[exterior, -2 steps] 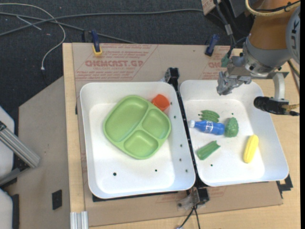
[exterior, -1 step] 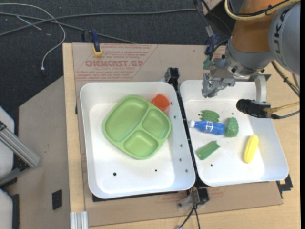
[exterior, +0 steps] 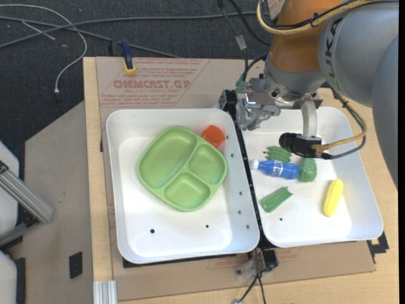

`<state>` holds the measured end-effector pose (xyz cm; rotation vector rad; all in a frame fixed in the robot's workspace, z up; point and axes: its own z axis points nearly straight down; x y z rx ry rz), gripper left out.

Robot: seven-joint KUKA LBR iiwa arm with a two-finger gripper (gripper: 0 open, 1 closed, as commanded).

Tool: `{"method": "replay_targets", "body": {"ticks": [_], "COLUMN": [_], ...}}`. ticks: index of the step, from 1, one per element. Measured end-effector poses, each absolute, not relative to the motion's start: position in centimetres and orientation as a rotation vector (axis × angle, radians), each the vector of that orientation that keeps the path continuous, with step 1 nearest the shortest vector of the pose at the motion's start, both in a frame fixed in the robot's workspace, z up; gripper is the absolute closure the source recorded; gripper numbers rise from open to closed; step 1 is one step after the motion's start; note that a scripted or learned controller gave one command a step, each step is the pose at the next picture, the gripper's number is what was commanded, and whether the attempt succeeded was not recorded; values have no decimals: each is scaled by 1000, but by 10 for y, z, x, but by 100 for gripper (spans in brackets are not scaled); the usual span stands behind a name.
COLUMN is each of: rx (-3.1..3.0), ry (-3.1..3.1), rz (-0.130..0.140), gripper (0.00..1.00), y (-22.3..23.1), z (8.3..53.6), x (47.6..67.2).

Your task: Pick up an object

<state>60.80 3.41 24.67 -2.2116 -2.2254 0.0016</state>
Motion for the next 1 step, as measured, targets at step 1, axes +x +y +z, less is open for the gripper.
{"method": "replay_targets", "body": {"ticks": [1], "rx": [-2213], "ry": [-2225], "rz": [1], "gripper": [100], "y": [88], "z": [246], "x": [598]}}
